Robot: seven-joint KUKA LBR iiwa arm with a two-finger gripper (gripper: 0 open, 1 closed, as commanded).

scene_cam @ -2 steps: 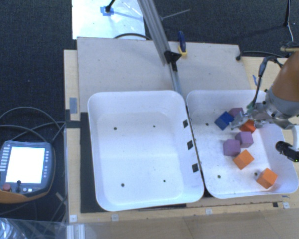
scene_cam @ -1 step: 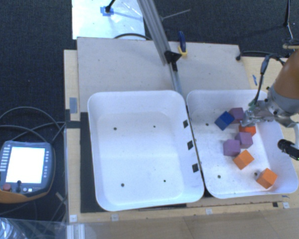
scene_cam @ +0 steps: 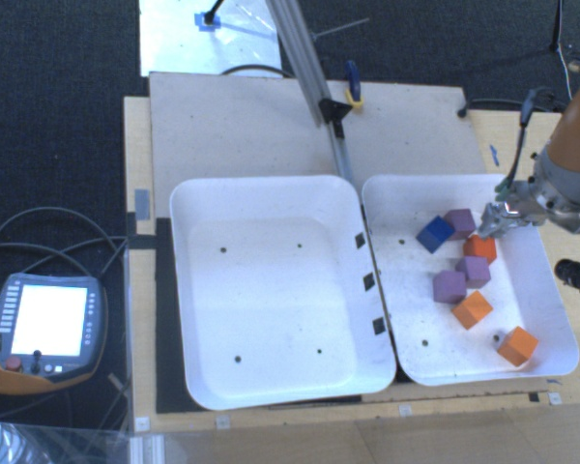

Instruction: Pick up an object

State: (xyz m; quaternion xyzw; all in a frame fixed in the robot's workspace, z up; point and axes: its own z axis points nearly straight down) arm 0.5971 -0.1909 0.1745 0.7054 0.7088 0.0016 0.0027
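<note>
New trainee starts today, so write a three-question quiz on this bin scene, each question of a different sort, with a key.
1. True or false: all the blocks lie in the right bin.
2. How many orange blocks are in that bin? A) one B) three C) five
3. Fill in: the block farthest toward the left bin is coloured ____.

Key
1. True. The blocks sit in the right bin, below the gripper.
2. B. One orange block lies by the gripper, another mid-bin, a third near the front corner.
3. Blue: the blue block, beside a purple block.
</note>
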